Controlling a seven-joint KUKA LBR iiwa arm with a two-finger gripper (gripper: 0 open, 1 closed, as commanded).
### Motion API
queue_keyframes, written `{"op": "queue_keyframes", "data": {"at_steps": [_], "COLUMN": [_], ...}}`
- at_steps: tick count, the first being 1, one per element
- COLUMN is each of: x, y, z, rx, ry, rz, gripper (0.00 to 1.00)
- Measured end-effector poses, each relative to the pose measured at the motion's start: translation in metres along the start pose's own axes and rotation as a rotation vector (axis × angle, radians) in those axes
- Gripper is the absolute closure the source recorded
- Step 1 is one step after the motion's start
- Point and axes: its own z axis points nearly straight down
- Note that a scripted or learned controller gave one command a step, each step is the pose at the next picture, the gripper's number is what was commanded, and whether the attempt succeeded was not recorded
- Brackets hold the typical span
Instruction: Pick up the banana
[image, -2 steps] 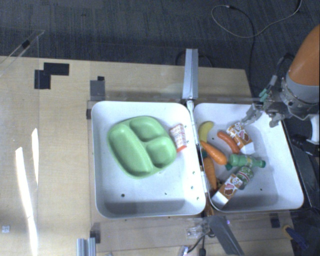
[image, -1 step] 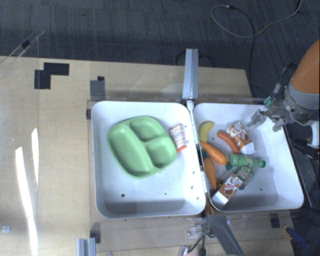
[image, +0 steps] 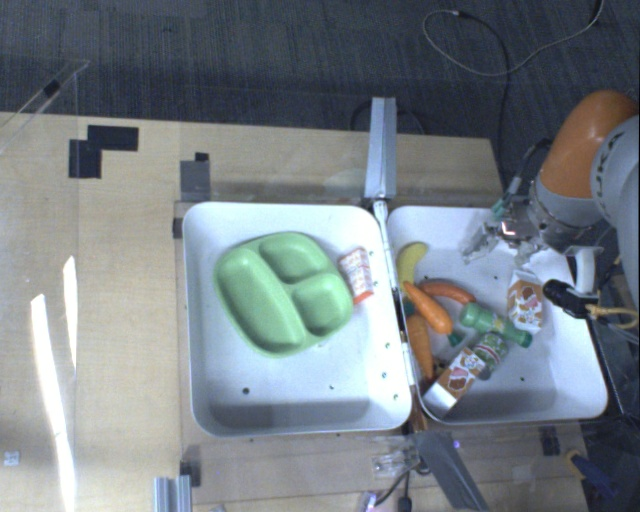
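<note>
Yellow banana (image: 412, 260) lies at right bin's (image: 580, 395) upper-left, touching carrots (image: 430, 310). Hand (image: 503, 232) hovers nearby, released, holding nothing. Descend over banana's free upper end, clear of divider.

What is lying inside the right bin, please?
The right bin holds a banana, carrots, a green bottle, a sauce bottle and a pouch. They overlap, so anything beneath is covered.
</note>
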Motion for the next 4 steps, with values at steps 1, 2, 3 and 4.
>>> {"op": "queue_keyframes", "data": {"at_steps": [1, 2, 3, 4], "x": [0.055, 0.081, 0.074, 0.119], "y": [0.018, 0.015, 0.011, 0.001], "z": [0.019, 0.017, 0.018, -0.079], "rx": [-0.004, 0.001, 0.021, -0.001], "ry": [0.0, -0.011, -0.006, 0.0], "rz": [-0.155, -0.362, -0.672, -0.536], "gripper": [0.0, 0.0, 0.0, 0.0]}}
